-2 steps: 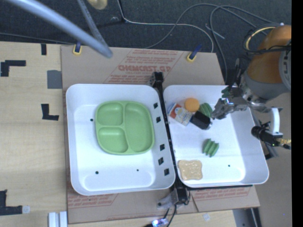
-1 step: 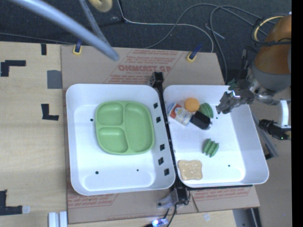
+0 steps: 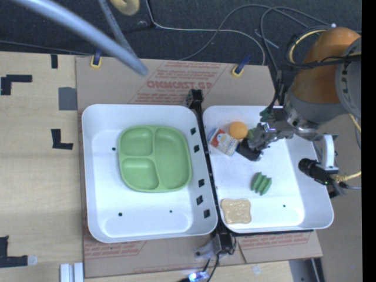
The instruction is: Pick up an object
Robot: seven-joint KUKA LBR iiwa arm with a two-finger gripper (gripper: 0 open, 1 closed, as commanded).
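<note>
Four items sit in the right bin point(image 3: 314, 216); the hand point(image 3: 251, 148) is low beside the orange ball point(image 3: 238, 129) and carton point(image 3: 224, 141). Approach step, I'd say. Finger spread: can't tell. Next, settle squarely over one.

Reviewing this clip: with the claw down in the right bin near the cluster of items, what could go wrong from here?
1. The claw sits low beside the small red-and-white carton and the round orange ball, which lie close together; closing here may pinch both or push one away.
2. The ball could roll off toward the right white bin's wall.
3. The ribbed green piece and flat tan toast slice lie apart, so a missed grasp leaves nothing else nearby.
</note>
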